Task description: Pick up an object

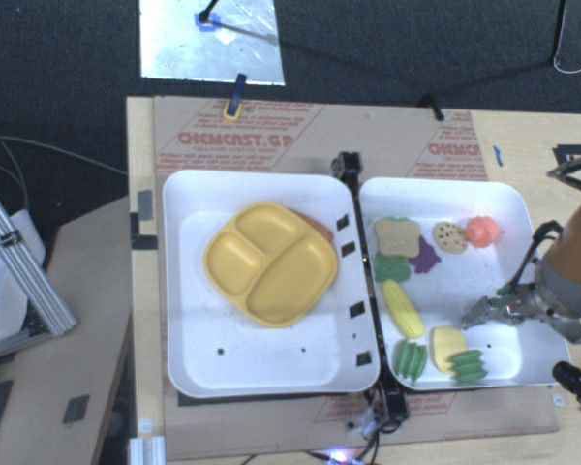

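So from the overhead camera, the gripper [476, 313] sits low in the right bin [511, 200] with its fingers [469, 318] spread apart and nothing between them, just beside the yellow cheese wedge [446, 343] near the bin's front wall. I'd guess that wedge is light, hard plastic and a bit slick, so pinch it across the flat sides. It's pale yellow and chunky, with green beans [468, 364] touching it and a corn cob [402, 307] close by.
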You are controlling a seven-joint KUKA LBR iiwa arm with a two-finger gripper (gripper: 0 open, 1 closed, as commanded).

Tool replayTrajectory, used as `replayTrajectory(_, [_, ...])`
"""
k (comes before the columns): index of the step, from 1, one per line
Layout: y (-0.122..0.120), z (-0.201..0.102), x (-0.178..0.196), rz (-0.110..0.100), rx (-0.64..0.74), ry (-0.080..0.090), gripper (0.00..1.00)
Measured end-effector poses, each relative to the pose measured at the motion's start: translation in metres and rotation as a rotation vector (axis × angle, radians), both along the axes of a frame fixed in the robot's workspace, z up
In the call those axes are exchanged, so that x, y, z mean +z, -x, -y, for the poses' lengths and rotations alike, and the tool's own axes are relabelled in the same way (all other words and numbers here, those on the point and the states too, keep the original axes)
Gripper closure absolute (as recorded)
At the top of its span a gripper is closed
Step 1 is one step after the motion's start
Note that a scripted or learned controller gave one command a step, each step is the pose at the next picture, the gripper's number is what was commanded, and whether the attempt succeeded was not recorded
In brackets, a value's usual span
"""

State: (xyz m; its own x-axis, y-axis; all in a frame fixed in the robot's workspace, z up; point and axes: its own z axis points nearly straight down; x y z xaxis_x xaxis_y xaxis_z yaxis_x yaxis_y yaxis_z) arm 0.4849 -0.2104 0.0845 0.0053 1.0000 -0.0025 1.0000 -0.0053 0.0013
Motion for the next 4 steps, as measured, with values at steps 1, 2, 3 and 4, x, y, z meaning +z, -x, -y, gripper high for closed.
replayTrajectory(1, [-0.004, -0.138, 0.11, 0.009, 0.021, -0.006, 0.0])
replayTrajectory(2, [-0.031, -0.199, 0.1, 0.002, 0.016, -0.004, 0.0])
replayTrajectory(3, [-0.014, -0.248, 0.255, 0.018, 0.017, -0.008, 0.0])
replayTrajectory(4, [-0.013, -0.245, 0.258, 0.004, 0.016, -0.003, 1.0])
